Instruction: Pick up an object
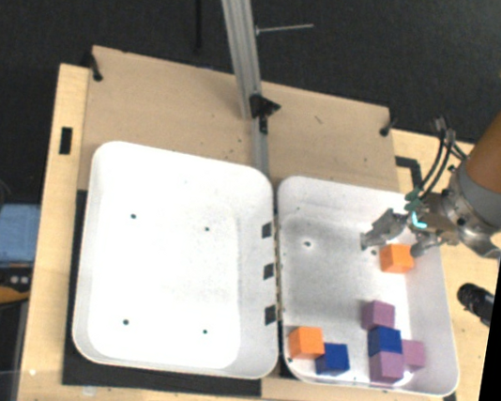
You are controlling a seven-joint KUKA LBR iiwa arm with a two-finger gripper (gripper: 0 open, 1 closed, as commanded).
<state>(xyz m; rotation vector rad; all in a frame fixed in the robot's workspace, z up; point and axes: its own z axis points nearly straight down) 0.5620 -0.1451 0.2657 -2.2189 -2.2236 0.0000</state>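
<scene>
No brand, label or writing can be read anywhere here; the small device off at the far end of the surface from the pincer shows nothing legible. The pincer hangs over the upper part of the right bin, its grey fingers spread apart, and an orange block sits right between and just beneath the fingertips, touching or nearly touching them; I cannot tell whether it rests on the bin floor or is lifted. That block is a small bright orange cube with a plain matte face and clean edges. Toward the near rim of the same bin, well apart from the pincer, lie the others: a purple block with a blue block touching it, then a larger purple block and a paler purple one pressed close beside those. Further off along that rim sit a second orange block and a second blue block, touching each other. The left bin lies beyond the divider, far from the pincer. A slanted metal rail rises behind both bins.
</scene>
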